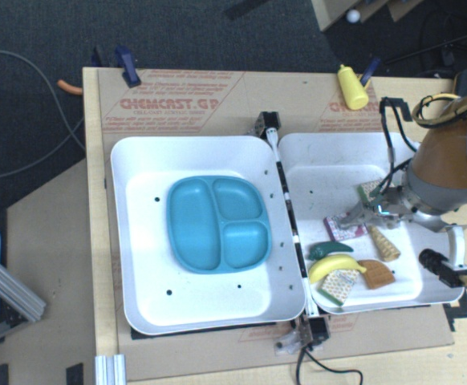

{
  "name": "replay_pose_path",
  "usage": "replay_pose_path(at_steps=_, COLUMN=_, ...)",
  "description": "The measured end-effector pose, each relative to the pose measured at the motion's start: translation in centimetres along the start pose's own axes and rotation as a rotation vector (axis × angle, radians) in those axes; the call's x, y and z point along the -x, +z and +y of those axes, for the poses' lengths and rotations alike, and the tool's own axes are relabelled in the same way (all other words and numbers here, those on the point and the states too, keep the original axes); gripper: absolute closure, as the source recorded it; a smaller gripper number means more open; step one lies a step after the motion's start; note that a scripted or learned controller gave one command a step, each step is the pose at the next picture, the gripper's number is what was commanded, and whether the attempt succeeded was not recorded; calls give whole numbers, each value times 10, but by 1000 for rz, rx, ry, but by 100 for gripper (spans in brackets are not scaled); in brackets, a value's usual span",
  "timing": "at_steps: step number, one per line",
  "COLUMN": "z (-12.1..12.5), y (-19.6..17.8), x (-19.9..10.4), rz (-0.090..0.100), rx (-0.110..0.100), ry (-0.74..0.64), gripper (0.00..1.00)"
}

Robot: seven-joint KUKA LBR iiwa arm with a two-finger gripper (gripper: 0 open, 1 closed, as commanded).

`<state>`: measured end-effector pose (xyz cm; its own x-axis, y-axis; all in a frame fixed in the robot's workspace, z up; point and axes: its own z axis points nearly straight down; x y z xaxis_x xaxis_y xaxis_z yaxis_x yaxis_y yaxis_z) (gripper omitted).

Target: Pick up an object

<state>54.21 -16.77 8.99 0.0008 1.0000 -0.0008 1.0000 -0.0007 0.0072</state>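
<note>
Here: gripper low in the right bin, approach step, no object secured

Left to right. The left bin (137, 175) carries a blue divided plate (217, 221) with three compartments, lying flat near its middle. It is well apart from the arm and plays no part in the present step. A black clip (267, 123) sits at the top of the seam between the bins, and a second fitting with a cable sits at the bottom of the seam.

The right bin (322, 155) holds the candidate objects, crowded toward its lower half: a pink-edged flat packet (344, 229), a dark green piece (330, 249) just beside a yellow banana (332, 265), a netted pouch (339, 284) under the banana, a brown piece (376, 274) to the right, and a tan ridged stick (383, 245) above that. A green-patterned item (371, 191) lies near the wrist.

The gripper (360, 213) hangs just over the pink-edged packet, its tips touching or nearly touching that packet's upper edge. Whether the claw is wide or narrow cannot be told from this angle, and nothing is seen between its tips.

Judgement: the step in hand is descent onto a target, probably the packet. The next move calls for a firm close on one item and a straight lift. Risk: the packet is thin and flat, and the neighbours are close, so the tips may slide off or nudge the stick.

Beyond the bin, a yellow bottle-shaped object (351, 88) rests on the bench (177, 103).
</note>
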Motion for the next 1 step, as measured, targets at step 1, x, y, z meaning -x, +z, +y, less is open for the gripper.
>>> replay_pose_path(at_steps=1, z=61, y=2, x=21, rz=-2, rx=2, ry=-2, gripper=0)
